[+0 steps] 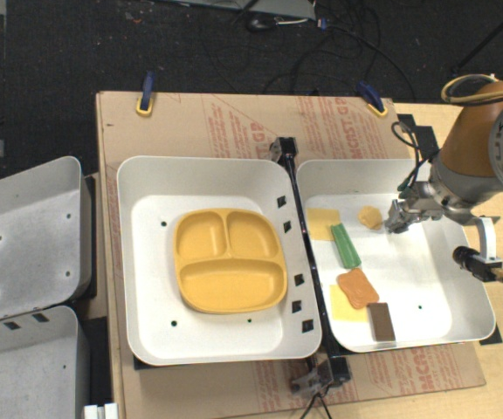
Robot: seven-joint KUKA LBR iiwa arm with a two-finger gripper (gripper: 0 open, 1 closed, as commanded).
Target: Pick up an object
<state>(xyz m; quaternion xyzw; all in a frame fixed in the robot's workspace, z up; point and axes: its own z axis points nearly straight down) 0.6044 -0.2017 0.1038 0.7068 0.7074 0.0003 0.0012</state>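
Rt bin | claw just beside tan piece | grip state unclear

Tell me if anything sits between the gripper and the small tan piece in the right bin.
Nothing visible does. The gripper hangs just right of the small tan piece, with bare bin floor between them. The green stick lies lower left, off that path.

Arm cut off by right edge. Gripper fingertips too small to read, just right of tan bit. Yellow card partly under orange pc.
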